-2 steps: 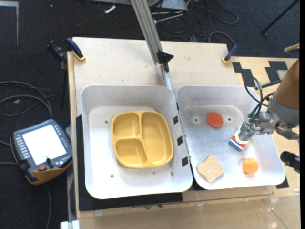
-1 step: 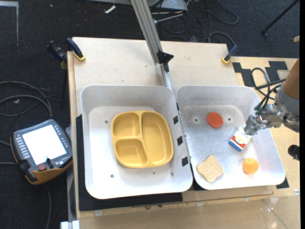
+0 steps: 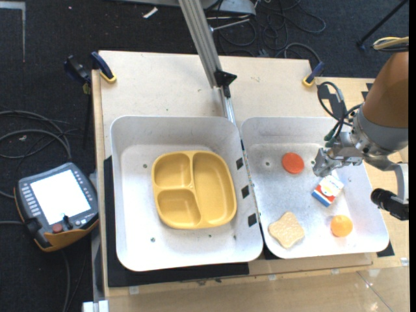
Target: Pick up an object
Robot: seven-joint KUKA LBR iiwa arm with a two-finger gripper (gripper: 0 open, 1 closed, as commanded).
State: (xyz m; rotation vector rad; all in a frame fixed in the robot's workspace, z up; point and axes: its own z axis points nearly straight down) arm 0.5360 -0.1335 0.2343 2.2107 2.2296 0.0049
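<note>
Nearest the camera, along the front edge of the right bin (image 3: 370,239), lie a slice of toast (image 3: 286,230) and a small orange fruit (image 3: 341,225), well apart from each other. Just behind them sits a small carton (image 3: 327,190), white with blue and red print; its lettering is too small to read. A red-orange disc (image 3: 293,162) lies further back, to the carton's left. The left bin (image 3: 130,239) bears a yellow divided plate (image 3: 194,188) with three compartments.

The gripper (image 3: 327,162) hangs low over the right bin, between the disc and the carton, just above the carton's upper end. Its state cannot be determined from this angle, and nothing is visibly held.

Risk assessment: the tool stands between two candidates rather than squarely over either. A descent from here could strike the carton's edge and tip or slide it, or close on bare bin floor. The tilted carton may also twist out of a poorly centred grip.

At far left, off the bench, a teach pendant (image 3: 57,203) shows a blank pale screen; no writing is legible.
</note>
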